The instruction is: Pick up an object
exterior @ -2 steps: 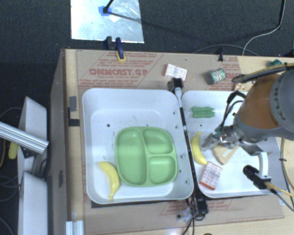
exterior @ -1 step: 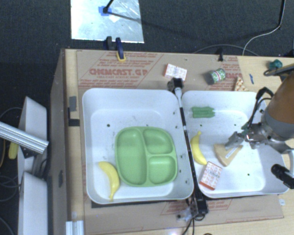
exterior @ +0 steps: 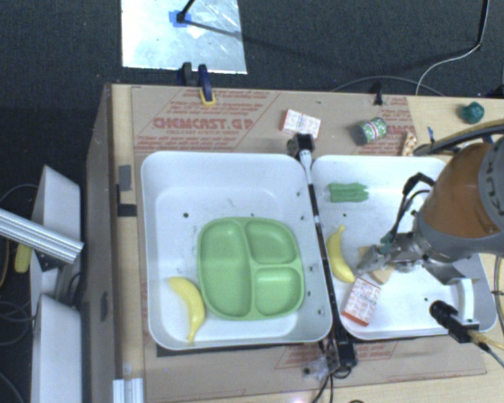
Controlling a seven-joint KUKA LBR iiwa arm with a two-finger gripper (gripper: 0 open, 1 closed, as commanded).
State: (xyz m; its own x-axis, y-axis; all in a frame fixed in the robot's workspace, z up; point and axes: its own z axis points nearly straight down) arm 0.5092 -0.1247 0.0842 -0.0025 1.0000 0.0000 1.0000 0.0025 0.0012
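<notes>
1. Grey and orange, the arm (exterior: 475, 200) reaches in from the right edge and bends down over the right bin (exterior: 420, 321), its bulky wrist tilted toward the bin's middle.
2. Its pincer (exterior: 385, 254) sits low at the bin floor, just right of a yellow banana (exterior: 339, 257); whether the tips are spread or pressed together cannot be told, as they blur into a small tan item beneath them.
3. That banana is smooth and curved, lying along the right bin's left wall.
4. Just below it lies a small flat carton (exterior: 361, 300) in white and red, tilted, with squared corners.
5. Near the right bin's top edge rests a soft-looking green oblong thing (exterior: 348, 193), well apart from the pincer.
6. Glossy white plastic forms both shallow bins, with rounded corners; they stand side by side on the table (exterior: 218, 120), which is covered by printed brown cardboard.
7. A pale green divided plate (exterior: 250, 267) with three compartments fills much of the left bin (exterior: 164, 191).
8. A second banana (exterior: 189, 306) curves beside the plate's lower left rim.
</notes>
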